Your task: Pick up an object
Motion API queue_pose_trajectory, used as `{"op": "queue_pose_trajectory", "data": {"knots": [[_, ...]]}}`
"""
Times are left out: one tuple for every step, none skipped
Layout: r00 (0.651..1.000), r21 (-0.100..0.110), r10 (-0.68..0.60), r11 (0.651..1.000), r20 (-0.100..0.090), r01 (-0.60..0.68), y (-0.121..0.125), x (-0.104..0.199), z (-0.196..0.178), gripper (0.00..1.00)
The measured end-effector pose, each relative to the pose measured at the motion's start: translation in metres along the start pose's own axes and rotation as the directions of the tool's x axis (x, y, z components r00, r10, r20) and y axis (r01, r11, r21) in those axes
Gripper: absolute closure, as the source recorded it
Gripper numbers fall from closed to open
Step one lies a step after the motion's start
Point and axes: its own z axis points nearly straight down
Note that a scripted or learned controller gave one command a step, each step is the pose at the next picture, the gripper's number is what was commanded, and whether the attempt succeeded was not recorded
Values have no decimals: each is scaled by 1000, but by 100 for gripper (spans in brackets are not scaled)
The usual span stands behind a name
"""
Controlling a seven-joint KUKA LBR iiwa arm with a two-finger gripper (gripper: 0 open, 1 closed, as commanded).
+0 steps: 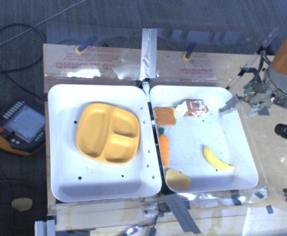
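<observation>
The right bin point(241, 146) holds several small objects. A yellow banana point(218, 160) lies toward its right front. An orange carrot point(163, 149) lies along the left wall, with a brown toast-like square point(165, 115) behind it. A white and orange packet point(195, 107) lies at the back, and a tan rounded piece point(178, 180) is in the front left corner. My gripper point(242, 102) hangs over the bin's back right rim, to the right of the packet and apart from every object. Nothing shows in its grasp.
The left bin point(59, 146) holds a yellow divided plate point(108, 132). A raised divider point(153, 132) runs between the two bins. The arm's orange band point(282, 58) is at the right edge. A handheld pendant point(20, 127) lies on the floor at the left.
</observation>
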Motion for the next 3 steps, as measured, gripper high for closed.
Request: {"op": "queue_pose_trajectory", "data": {"knots": [[993, -1, -116, 993, 0, 116, 2, 34, 148, 0], [988, -6, -152, 988, 3, 152, -84, 32, 153, 0], [988, -7, -152, 988, 1, 152, -82, 32, 145, 100]]}}
